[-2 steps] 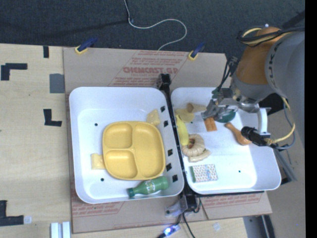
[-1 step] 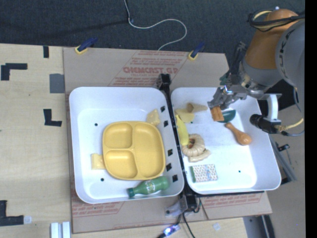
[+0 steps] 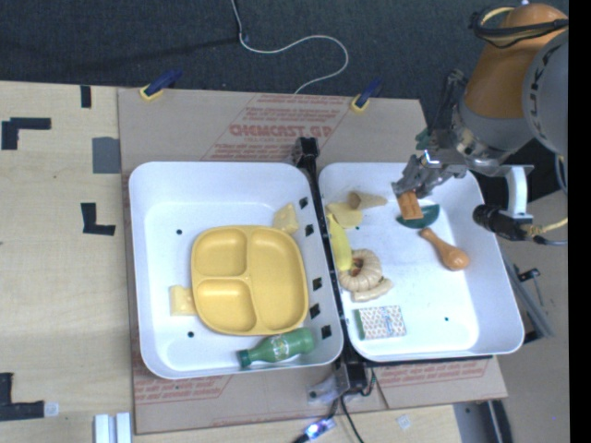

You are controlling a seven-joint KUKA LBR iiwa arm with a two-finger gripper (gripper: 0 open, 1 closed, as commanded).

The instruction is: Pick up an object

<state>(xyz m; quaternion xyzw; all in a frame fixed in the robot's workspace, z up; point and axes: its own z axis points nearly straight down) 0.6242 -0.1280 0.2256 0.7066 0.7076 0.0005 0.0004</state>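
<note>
My gripper hangs over the upper middle of the right bin, reaching in from the right. Directly under its tip lies a wooden spoon-like toy with a teal and orange head and a brown handle that points down and right. The tip touches or nearly touches that head; I cannot see whether the toy is between the fingers. Further left in this bin are a beige ridged toy, a yellow banana-like piece, a pale yellow wedge and a small patterned packet.
The left bin holds a yellow divided plate, a green bottle lying along its front wall, and two pale yellow pieces. The bins meet at a black-clipped wall. A cable loops behind the bench.
</note>
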